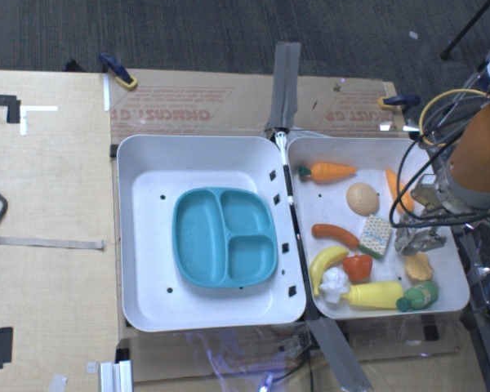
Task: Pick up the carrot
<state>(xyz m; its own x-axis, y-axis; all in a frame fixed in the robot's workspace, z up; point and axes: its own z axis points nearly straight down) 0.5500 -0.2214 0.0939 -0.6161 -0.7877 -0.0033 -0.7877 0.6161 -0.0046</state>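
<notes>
- Camera view puts the metal two-finger claw (420,239) low over the right-hand shallow white bin (335,145), near that bin's right wall, hanging from the grey arm with its orange band (478,149).
- Whether the claw's jaws stand apart or together I cannot tell; the metal parts blur into each other, and nothing can be made out between them.
- Just below the claw, toward the bin's near right corner, lies a small tan bread-like piece (418,266).
- Just left of the claw rests a pale speckled sponge-like block (376,235), tilted.
- An orange strip-shaped piece (392,188) lies along the bin's right side, just above and left of the claw.
- A beige egg-shaped piece (362,198) sits left of that strip, toward the bin's middle.
- The orange toy carrot with a green top (330,171) lies flat near the bin's far left corner, its green end pointing at the left wall, well apart from the claw.
- A reddish sausage-shaped piece (336,234) lies near the bin's left side, at mid-depth.
- Along the bin's near edge: a yellow banana (327,261), a white lumpy piece (335,282), a red pepper-like piece (358,267), a yellow bottle-shaped piece (374,295) and a green rounded piece (418,296).
- Left of this bin, the second white bin (139,243) holds a teal three-compartment plastic plate (225,237).
</notes>
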